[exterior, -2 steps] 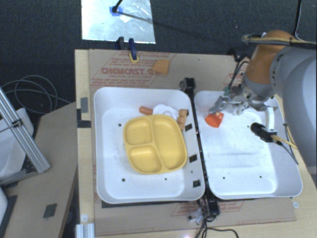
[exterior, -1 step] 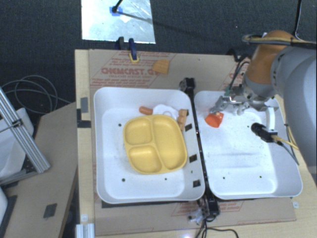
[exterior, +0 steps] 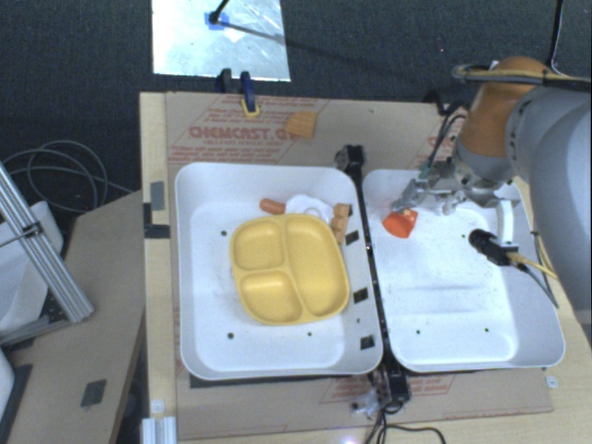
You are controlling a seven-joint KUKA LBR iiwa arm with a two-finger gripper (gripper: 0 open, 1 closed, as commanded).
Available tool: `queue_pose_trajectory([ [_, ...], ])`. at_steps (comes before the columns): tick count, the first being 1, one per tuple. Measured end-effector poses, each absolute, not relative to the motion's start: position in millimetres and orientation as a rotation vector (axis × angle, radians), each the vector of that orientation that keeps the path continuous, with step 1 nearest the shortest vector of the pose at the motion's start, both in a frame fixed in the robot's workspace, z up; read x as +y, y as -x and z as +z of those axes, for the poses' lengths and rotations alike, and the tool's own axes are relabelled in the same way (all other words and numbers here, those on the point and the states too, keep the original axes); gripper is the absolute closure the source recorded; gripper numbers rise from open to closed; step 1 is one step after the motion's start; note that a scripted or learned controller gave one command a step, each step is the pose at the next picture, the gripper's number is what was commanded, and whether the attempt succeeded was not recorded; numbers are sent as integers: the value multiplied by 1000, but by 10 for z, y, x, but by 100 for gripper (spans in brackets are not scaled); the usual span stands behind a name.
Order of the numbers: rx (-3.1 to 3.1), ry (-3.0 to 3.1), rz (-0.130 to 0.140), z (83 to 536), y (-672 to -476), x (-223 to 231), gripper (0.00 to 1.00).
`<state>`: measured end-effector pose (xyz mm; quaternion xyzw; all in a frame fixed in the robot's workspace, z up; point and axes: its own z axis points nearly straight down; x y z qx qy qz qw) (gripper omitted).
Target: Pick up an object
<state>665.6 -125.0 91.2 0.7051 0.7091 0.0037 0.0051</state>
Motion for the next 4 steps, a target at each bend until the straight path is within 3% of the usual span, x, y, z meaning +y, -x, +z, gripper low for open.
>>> queue_pose_trajectory([
  [4,2221,-2208,11,911,-6656,-1249,0],
])
